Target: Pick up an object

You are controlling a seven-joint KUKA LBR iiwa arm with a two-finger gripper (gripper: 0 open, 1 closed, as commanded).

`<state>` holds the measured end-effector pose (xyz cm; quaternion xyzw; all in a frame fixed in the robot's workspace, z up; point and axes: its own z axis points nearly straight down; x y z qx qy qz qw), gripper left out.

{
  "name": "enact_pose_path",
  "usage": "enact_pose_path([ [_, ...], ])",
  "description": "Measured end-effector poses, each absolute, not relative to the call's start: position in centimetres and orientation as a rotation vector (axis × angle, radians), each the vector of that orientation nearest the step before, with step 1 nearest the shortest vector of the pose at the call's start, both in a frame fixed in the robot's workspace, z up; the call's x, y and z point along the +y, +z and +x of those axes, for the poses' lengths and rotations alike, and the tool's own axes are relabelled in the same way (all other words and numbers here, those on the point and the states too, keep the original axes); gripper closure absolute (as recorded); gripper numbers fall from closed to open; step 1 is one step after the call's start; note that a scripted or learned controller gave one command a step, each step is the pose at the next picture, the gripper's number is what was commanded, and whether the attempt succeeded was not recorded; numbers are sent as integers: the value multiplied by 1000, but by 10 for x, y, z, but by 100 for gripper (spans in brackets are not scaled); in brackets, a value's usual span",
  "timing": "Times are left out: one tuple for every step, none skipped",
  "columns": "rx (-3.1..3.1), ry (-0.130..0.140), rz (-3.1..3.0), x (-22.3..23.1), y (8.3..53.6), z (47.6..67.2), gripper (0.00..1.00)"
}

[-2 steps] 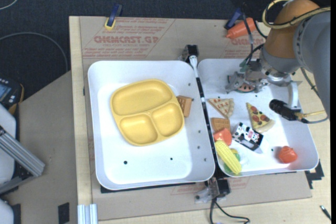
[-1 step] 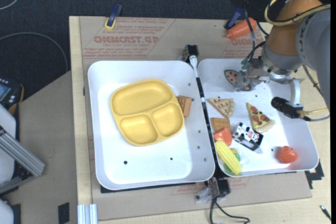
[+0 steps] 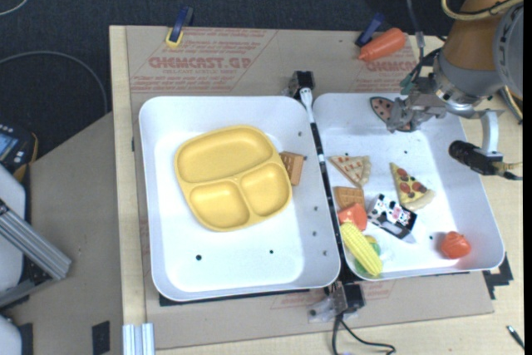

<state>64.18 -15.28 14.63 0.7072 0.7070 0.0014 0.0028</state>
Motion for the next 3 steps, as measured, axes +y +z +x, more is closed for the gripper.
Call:
enact_pose_path([
  [2218,7,2215,-151,209,649,100],
  [2219,5,2216,-151,227,650,100],
  [2227,1,2217,-102,237,628,100],
])
